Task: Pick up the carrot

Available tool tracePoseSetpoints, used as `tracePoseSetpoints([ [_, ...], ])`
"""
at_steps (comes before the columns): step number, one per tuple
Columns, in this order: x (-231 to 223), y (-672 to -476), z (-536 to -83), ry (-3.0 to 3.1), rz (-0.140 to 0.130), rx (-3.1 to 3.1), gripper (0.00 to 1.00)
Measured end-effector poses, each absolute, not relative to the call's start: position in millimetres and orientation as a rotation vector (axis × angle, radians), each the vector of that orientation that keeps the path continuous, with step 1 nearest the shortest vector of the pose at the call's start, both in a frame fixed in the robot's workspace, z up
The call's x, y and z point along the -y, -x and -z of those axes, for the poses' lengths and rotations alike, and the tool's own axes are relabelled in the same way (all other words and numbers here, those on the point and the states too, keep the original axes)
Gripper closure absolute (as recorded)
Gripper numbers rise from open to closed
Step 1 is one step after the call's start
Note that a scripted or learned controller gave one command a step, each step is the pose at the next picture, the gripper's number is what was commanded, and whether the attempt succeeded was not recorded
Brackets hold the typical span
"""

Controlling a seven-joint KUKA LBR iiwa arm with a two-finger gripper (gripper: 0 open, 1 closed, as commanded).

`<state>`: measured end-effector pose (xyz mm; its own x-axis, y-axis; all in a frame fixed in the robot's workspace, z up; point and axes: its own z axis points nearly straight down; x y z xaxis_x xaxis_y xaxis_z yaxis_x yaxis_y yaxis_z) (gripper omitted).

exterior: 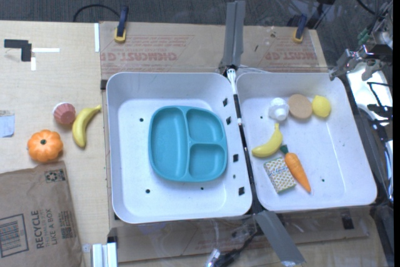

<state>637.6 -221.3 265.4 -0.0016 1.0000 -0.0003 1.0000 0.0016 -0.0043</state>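
The orange carrot (297, 171) lies flat in the right bin (350, 191), near its front middle. Its green top points up-left and its tip points toward the front right. A yellow banana (269, 143) lies just beyond the green top, and a speckled yellow sponge block (279, 174) lies against the carrot's left side. Nothing covers the carrot.
At the back of the right bin sit a white garlic (278, 110), a tan potato (300, 106) and a lemon (321, 106). The left bin (125, 197) holds a teal divided plate (187, 144). On the bench to the left are a second banana (84, 125), a small pumpkin (45, 146) and a pink cup (64, 113).
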Motion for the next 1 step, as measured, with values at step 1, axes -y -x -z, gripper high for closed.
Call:
tracePoseSetpoints([
  [1, 164.2, -627.9, -155.2, 2.239, -0.006, 2.198, 0.0],
])
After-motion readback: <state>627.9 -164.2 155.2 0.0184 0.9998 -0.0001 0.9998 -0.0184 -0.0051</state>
